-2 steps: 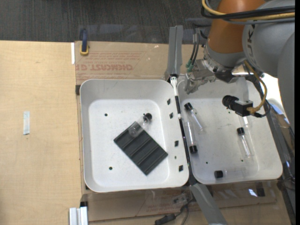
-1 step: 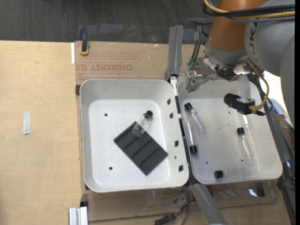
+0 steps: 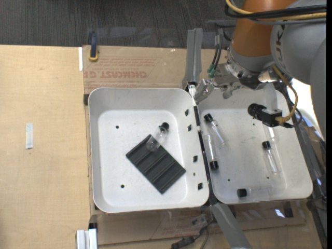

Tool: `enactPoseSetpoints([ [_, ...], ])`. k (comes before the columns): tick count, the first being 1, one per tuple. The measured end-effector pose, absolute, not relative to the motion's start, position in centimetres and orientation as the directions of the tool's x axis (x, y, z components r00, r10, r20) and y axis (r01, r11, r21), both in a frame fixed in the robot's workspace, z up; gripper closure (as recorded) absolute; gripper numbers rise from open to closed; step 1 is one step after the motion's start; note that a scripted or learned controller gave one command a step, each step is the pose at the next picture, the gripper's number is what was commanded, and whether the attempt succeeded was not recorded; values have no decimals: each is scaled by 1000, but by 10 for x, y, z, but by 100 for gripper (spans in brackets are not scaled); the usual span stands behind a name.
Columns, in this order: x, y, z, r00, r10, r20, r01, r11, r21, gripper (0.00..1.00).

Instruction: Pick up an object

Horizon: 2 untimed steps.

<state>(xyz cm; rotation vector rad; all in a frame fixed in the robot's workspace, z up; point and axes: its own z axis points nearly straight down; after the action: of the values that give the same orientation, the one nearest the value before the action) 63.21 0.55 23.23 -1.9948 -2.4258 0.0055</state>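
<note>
Beneath the arm's wrist [image 3: 244,61], gripper [image 3: 228,84] blurred against right bin [image 3: 306,185].

Single fixed camera above the surface [image 3: 41,139], looking down at a slant. Left bin [image 3: 104,191] and right bin [image 3: 301,185] lie mid-frame at moderate range. The arm [image 3: 270,19] enters from upper right.

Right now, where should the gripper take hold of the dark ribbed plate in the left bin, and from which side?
Grip the dark ribbed plate across its short width, near the lower right half, coming straight down from above. It lies flat and diagonal in the left bin, so the fingers should probably turn to span its long edges. A clear tube rests on its upper corner, so that end is better avoided.
</note>
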Motion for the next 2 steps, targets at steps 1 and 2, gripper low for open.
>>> enactPoseSetpoints([
  [1, 607, -101, 135, -236, 972, -1, 972, 236, -3, 0],
  [2, 659, -134, 118, -274, 962, -1, 962, 274, 0, 0],
])
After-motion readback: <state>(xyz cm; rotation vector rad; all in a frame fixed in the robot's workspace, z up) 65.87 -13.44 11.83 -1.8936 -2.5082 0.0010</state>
